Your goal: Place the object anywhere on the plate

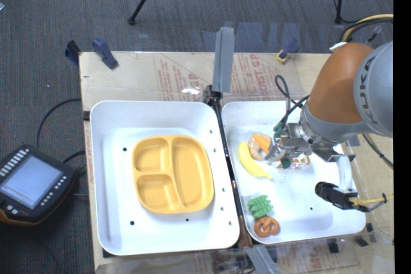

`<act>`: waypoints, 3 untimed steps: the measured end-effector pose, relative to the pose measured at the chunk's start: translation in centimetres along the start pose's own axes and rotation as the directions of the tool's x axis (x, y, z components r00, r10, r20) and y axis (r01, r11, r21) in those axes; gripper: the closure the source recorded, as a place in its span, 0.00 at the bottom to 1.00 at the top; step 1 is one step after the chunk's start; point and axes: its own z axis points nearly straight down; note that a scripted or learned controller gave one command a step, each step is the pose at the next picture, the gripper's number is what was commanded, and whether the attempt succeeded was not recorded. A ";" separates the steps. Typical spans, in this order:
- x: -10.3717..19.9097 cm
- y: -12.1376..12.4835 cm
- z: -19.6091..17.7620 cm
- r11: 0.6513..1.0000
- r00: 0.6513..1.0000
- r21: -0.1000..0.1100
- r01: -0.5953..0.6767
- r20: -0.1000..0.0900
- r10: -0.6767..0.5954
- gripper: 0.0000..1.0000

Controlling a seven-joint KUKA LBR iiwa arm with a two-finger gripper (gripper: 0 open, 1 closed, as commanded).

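Honestly, the plate (173,174) sits bare at center-left in the left bin (109,131). The gripper (282,154) is low in the right bin (321,228), right-center, over the banana (252,163) and an orange piece (260,143); can't tell its grip state. Get a solid pinch on one item, lift straight, then carry left.
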 end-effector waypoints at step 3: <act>18.8 6.3 0.1 0.852 0.852 0.003 -0.523 0.004 0.523 0.00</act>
